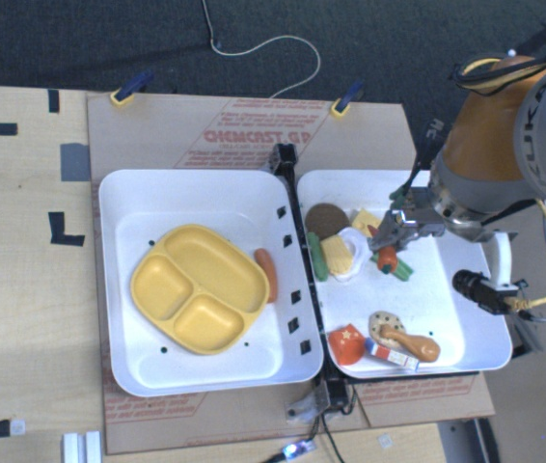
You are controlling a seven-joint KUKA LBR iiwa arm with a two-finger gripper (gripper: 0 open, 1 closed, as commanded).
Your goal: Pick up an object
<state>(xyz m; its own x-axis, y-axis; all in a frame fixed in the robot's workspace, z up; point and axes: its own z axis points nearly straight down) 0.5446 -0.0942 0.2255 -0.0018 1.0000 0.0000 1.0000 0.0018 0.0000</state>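
The right bin (466, 350) holds several toy foods: a brown round piece (324, 219), a yellow-green corn piece on a white item (337, 255), a small carrot (394, 264), a red piece (347, 344) and a tan drumstick-like piece (405, 336). My gripper (391, 236) hangs low over the middle of this bin, just above the carrot. Its fingers point down and to the left. From this angle I cannot make out anything between them.
The left bin (123, 201) holds a yellow sectioned plate (199, 286) and an orange sausage (267, 272) at the plate's right edge. A black divider (295, 249) runs between the bins. The arm's grey and orange body (490, 152) overhangs the right bin's far right.
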